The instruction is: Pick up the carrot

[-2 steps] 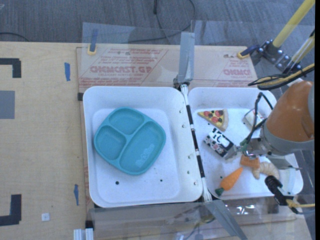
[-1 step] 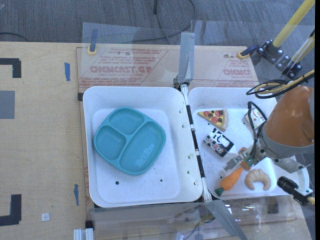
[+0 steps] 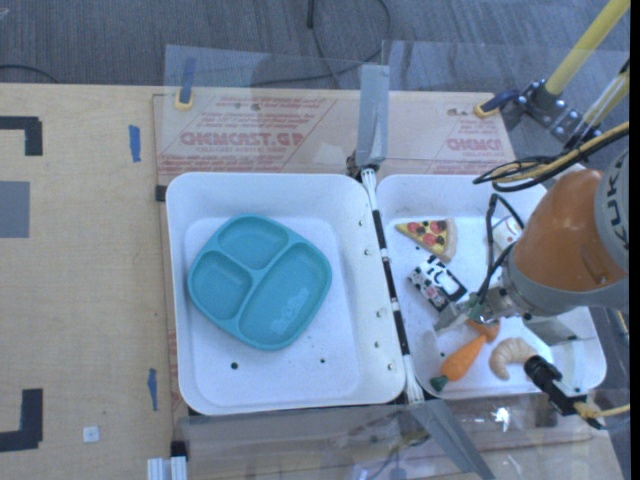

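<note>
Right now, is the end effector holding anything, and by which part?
Cannot tell. The end effector sits at the carrot's upper end, but the arm's bulk hides whether that end is gripped.

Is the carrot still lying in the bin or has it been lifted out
Still in. The carrot lies on the floor of the right bin, beside the croissant, with the gripper just above its upper end.

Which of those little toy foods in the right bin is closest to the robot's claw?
The carrot. Its orange top end lies just beside the gripper, while the pizza slice sits farther up and the shrimp farther right.
</note>
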Motion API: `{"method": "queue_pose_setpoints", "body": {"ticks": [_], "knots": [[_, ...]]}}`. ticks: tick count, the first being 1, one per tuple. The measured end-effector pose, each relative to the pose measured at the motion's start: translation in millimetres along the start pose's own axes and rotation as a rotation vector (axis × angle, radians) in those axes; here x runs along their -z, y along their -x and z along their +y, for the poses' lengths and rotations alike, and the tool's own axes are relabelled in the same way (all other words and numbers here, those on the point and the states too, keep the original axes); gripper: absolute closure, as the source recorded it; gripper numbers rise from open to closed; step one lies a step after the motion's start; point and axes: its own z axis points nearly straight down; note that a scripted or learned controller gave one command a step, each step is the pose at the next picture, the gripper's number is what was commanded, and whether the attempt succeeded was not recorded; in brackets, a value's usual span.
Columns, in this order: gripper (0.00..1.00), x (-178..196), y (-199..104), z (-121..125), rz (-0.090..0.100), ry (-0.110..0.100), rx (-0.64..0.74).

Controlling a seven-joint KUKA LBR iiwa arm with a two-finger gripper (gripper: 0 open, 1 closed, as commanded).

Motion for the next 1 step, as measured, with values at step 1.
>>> {"method": "queue_pose_setpoints", "body": {"ticks": [1], "knots": [[1.00,10.0,3.3,0.3,-0.004,0.004,-0.006]]}}
